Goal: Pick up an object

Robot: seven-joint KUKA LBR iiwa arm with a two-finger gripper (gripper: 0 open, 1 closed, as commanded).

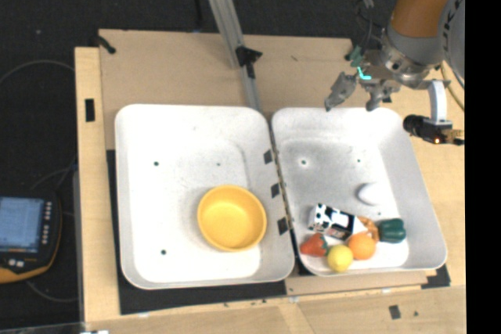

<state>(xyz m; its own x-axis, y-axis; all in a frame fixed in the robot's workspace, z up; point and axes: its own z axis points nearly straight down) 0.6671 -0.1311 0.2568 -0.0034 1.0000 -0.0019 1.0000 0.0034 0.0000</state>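
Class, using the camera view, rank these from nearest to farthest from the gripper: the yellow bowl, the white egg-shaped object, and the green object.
From the gripper, above the right bin's far edge:
1. White egg-shaped object, mid right bin.
2. Green object, right bin's near right corner.
3. Yellow bowl, left bin.

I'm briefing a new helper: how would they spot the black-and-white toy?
Look in the right bin, at the cluster in its near corner. The black-and-white toy sits at the cluster's left, above the red piece and yellow ball; it alone is colourless and boxy.
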